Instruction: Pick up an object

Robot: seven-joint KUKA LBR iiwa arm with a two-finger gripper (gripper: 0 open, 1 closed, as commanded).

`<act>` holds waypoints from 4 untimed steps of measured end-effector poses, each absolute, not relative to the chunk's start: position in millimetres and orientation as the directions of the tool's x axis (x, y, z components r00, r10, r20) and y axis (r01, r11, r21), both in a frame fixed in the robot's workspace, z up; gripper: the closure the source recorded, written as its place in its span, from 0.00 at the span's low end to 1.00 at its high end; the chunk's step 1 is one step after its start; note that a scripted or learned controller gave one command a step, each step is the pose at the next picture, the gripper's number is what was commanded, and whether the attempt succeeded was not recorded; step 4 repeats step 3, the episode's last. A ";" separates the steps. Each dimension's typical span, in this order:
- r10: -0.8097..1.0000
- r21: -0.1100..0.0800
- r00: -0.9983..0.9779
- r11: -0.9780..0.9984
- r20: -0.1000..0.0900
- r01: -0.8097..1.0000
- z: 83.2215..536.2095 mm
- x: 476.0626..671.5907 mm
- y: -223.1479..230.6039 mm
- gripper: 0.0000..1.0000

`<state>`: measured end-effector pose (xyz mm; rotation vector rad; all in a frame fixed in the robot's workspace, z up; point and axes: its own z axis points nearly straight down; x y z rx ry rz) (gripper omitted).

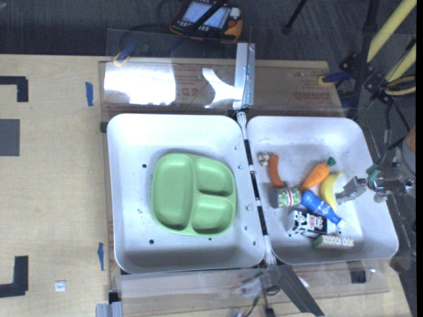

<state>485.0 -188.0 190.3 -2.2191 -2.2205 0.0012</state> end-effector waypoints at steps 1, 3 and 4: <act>0.997 0.030 -0.082 0.082 -0.008 0.996 110.7 510.0 -181.3 0.00; 0.842 -0.003 0.539 -0.539 -0.001 0.842 85.2 657.1 -163.7 0.00; 0.842 -0.003 0.539 -0.539 -0.001 0.842 85.2 657.1 -163.7 0.00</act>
